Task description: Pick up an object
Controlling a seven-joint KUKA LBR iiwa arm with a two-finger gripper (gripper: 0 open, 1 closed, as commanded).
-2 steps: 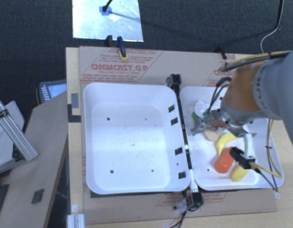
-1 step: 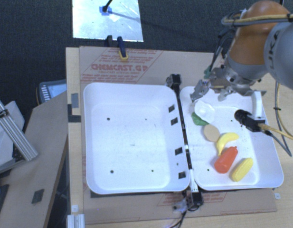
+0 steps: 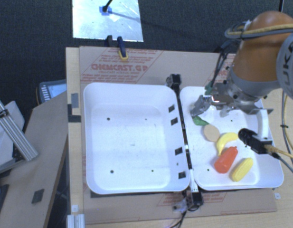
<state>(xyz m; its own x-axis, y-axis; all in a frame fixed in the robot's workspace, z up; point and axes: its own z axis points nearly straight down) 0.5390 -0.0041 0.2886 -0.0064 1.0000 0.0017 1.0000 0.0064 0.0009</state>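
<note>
The grey arm with its orange band reaches over the right-hand shallow white plastic bin (image 3: pixel 274 177), its gripper (image 3: pixel 202 106) low near that bin's upper-left corner — whether the fingers are spread or pressed together cannot be told. Just below the gripper lies a small green leaf-shaped piece (image 3: pixel 200 121), then a tan round disc (image 3: pixel 212 133). Below that sit a yellow plastic banana (image 3: pixel 225 141), an orange-red bottle-shaped toy (image 3: pixel 226 159) and a yellow oblong toy (image 3: pixel 242 169).
</note>
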